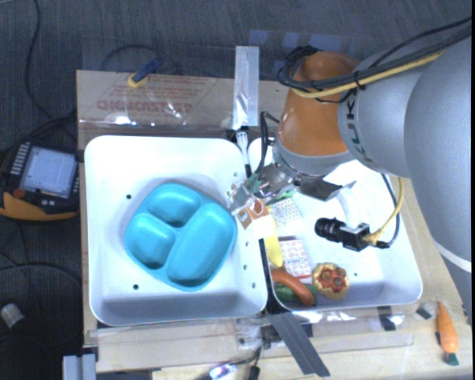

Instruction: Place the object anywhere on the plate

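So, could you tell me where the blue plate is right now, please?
The blue plate lies in the left bin, about centred, its right edge near the divider where the gripper hovers.

I'm looking at a grey arm [427,101] with a bright orange band [317,113] just above the wrist, yellow and black cables [380,62] running over it. Right at the gripper [253,200] I see a fleck of green and a small orange-and-white bit. Left of it sits a turquoise plate [180,234] in a plain white bin [111,291]. Below the gripper, in the other white bin [396,283]: a yellow piece [274,252], a white card with red dots [294,256], a red-orange item with a green end [293,289], and a round yellow thing speckled red [330,280]. The bench [95,93] around them is tan.
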### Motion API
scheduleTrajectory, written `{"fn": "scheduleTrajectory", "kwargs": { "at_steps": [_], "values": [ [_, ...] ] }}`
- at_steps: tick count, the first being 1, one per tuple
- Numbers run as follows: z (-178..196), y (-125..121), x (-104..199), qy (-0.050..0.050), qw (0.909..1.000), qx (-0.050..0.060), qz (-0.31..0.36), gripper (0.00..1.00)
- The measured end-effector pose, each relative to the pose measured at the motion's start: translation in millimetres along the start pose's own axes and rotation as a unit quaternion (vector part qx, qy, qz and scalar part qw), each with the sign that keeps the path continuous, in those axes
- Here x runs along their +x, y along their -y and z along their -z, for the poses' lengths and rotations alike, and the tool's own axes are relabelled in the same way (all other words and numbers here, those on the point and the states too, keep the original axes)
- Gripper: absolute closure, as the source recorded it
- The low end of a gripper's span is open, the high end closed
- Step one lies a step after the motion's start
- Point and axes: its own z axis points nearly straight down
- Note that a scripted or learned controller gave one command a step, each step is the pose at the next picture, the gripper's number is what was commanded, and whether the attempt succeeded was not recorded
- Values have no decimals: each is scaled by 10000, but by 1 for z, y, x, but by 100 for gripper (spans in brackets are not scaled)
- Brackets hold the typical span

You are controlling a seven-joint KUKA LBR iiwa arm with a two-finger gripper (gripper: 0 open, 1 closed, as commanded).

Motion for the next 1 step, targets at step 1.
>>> {"fn": "scheduleTrajectory", "kwargs": {
  "at_steps": [1],
  "values": [
    [0,0,0,0,10000,-3,-2,0]
  ]
}}
